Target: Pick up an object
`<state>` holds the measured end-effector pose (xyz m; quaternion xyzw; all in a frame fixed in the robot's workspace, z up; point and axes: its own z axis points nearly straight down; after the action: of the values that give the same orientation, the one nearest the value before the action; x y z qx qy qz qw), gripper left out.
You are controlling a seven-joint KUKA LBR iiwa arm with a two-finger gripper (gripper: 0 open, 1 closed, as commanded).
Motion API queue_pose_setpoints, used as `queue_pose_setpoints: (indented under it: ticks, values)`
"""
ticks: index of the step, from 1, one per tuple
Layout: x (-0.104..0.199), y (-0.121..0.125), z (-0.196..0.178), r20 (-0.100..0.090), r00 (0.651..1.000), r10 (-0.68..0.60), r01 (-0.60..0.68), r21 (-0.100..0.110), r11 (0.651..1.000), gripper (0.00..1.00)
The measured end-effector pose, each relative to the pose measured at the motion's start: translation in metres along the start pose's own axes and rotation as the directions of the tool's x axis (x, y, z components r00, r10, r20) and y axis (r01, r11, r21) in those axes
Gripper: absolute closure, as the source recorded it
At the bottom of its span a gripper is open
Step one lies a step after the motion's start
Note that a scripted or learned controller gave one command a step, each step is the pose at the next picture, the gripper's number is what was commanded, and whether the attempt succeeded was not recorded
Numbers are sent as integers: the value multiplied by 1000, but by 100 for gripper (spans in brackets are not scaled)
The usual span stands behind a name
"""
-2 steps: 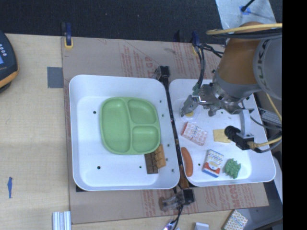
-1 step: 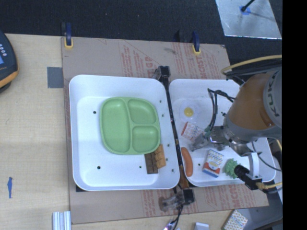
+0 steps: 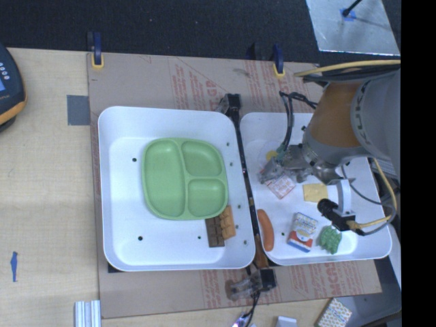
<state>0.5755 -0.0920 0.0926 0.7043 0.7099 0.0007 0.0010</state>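
Arm low over right bin, gripper near bin's left-centre, above small clear packet. Jaws: cannot tell. Sausage at left edge, small carton and green toy toward front edge. Best: centre on packet, descend straight, avoid bin wall.

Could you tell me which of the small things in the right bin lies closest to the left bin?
The orange sausage: it lies along the right bin's left wall, while the small carton, green toy and yellow piece sit farther right.
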Motion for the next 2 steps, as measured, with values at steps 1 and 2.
queue_pose_setpoints:
  ticks: [1,2]
  values:
    - [0,40,0,0,1000,2,-2,1,1000,0]
    - [-6,62,0,0,1000,1,-1,2,1000,0]
